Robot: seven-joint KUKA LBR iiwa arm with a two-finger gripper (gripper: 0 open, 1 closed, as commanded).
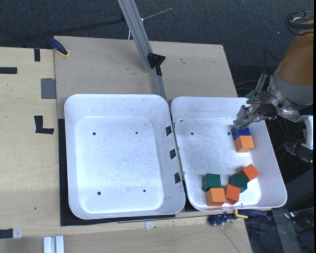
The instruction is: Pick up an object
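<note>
Gripper (242,118) low over the right bin (200,141), at a blue block (241,132).

The arm (297,67) enters from the right, its upper part cut off by the frame edge. The gripper's tip sits at the top edge of the blue block, which is partly hidden beneath it; whether it grasps anything cannot be told. An orange block (245,144) touches the blue one's lower side. Near the bin's front wall lie a green block (211,181), another green one (238,181) half covered by orange blocks (224,195), and one more orange block (250,171). The left bin (116,152) stands alongside.
</note>
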